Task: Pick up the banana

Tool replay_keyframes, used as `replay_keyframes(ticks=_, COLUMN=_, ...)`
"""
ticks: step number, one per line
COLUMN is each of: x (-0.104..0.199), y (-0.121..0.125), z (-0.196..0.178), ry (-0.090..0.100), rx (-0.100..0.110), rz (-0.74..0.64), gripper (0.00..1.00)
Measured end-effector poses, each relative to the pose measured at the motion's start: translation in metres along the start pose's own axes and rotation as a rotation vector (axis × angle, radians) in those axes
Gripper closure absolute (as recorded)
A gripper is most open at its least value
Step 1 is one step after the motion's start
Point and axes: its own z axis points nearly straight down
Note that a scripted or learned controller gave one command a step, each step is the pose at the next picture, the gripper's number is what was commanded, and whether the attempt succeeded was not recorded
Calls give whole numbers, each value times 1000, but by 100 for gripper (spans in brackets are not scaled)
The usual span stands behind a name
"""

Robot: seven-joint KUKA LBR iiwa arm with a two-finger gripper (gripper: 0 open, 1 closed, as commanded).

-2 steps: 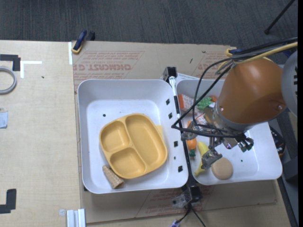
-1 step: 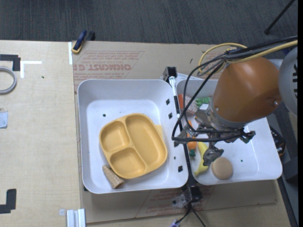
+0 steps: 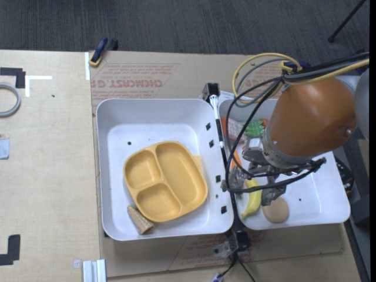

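Arm [image 3: 311, 119]: reached in from the right and hung over the right bin, its orange band turned up toward the camera; cables are looped above it.
Right bin [image 3: 329, 207]: largely covered by the arm; the banana and a round tan object are seen at its near edge.
Left bin [image 3: 111, 157]: a yellow divided plate is held in its middle, with a small tan piece beside it.
Plate [image 3: 166, 181]: three compartments, set at a slant.
Gripper [image 3: 258, 184]: lowered into the near left part of the right bin, just above the banana; whether the fingers are apart or together cannot be told, as they are hidden by the wrist.
Banana [image 3: 253, 200]: yellow and curved, laid along the left wall of the right bin; its upper end is hidden under the gripper.
Round tan object [image 3: 275, 211]: placed just right of the banana's lower end.
Tan piece [image 3: 140, 220]: laid at the plate's near left corner, touching its rim.
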Motion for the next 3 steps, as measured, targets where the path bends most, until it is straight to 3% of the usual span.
replay_keyframes(ticks=1, x=3, y=3, z=0, ry=1, rx=0, rz=184, gripper=0)
replay_keyframes(ticks=2, x=-4, y=6, z=0, ry=0, rx=1, rz=-55, gripper=0)
replay_keyframes(ticks=3, x=10, y=0, z=0, ry=1, rx=-1, rz=171, gripper=0)
